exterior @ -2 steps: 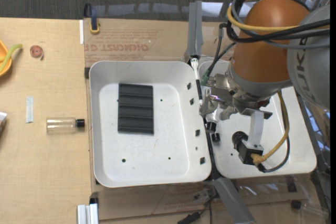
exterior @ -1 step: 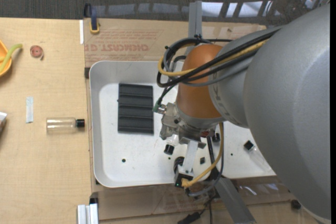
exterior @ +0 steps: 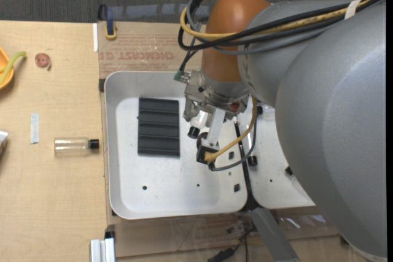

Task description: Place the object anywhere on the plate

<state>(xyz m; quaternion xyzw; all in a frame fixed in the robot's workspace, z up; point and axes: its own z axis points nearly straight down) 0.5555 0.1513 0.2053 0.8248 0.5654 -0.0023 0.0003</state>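
Note:
A black ribbed rectangular slab lies flat in the left white bin, in its upper left part. My gripper hangs over the same bin, just right of the slab and close to its right edge. The orange-banded wrist hides much of it from above. A small red patch shows under the wrist; I cannot tell what it is. Nothing is visible between the gripper's tips.
The arm covers most of the right bin. On the wooden bench left of the bins lie a clear bottle with a black cap, a small pink disc, a white strip and an orange-yellow item at the edge.

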